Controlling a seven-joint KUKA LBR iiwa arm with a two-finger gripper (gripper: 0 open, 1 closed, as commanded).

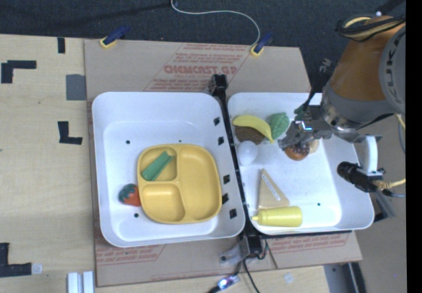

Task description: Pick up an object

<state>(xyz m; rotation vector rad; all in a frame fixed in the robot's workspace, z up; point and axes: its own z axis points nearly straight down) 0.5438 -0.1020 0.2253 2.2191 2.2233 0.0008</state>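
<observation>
— So where is the arm?

— Its gripper (pixel 296 138) is low in the right bin (pixel 343 216), over a small brown item (pixel 302 150) near the bin's upper middle. Whether the jaws are spread or pinching it, I cannot tell; the wrist hides them.

— What lies around it?

— Just left of the gripper sits a green lump (pixel 279 123), touching a yellow banana (pixel 254 125) that rests on a dark brown piece (pixel 248 134). Below those, by the divider, is a small white ball (pixel 246 152). Further down lies a tan wedge (pixel 269 190), and beside its base a yellow bottle (pixel 277 216) on its side.

— And the left bin (pixel 109 123)?

— It holds a yellow divided plate (pixel 191 183) with a green piece (pixel 157 166) in its upper left compartment. A red and green item (pixel 129 195) sits just beside the plate's left edge.
</observation>
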